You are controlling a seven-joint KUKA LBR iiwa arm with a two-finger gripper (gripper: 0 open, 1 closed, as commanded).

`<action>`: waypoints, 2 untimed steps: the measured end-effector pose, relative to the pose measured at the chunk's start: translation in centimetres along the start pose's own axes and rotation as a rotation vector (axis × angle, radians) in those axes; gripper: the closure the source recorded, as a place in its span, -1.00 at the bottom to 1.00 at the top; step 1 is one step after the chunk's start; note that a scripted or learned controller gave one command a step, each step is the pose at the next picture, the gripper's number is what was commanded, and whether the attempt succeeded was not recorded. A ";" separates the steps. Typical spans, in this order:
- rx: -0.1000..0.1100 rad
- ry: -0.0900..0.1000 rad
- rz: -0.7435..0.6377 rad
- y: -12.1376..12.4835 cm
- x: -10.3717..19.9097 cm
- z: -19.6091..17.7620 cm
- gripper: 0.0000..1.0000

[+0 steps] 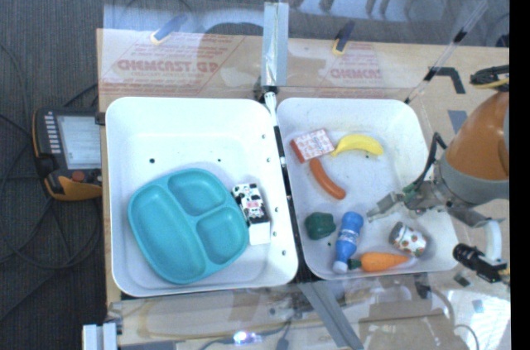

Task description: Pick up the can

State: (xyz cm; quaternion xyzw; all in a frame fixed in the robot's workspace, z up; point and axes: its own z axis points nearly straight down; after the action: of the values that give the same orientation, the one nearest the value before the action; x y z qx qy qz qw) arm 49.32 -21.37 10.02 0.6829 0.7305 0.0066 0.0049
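Bench (166, 63): carried two shallow white bins side by side, left bin (149, 121) and right bin (397, 121), touching along their inner walls.
Can (409, 240): lay on its side in the right bin, near that bin's front right corner, just above the carrot's leafy end; printed label, pale end facing the camera.
Arm (484, 150): reached in over the right bin's right edge, orange band above a grey wrist.
Gripper (403, 200): hung over the right part of the right bin, just above and slightly left of the can. Dark linkage was visible, but whether the fingers stood apart or together could not be told. Nothing was seen between them; the can lay apart from it on the bin floor.
Carrot (383, 261): lay along the right bin's front wall, just below the can.
Blue bottle (347, 239): lay tilted near the front wall, between the green item and the carrot.
Green item (320, 225): near the front left of the right bin.
Sausage (328, 178): lay diagonally in the middle left of the right bin.
Banana (358, 145): near the back of the right bin.
Red-and-white packet (312, 145): just left of the banana.
Teal divided plate (187, 222): filled the front of the left bin.
Black-and-white carton (251, 206): rested at the plate's right rim, near the left bin's right wall.
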 end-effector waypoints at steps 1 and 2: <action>0.000 0.005 0.019 0.0 -0.1 0.5 -1.00; 0.019 -0.003 0.070 2.8 1.1 -2.4 -1.00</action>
State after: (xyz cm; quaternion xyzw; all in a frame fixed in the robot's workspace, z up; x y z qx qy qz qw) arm 52.00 -20.11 12.50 0.7080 0.7062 -0.0011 -0.0006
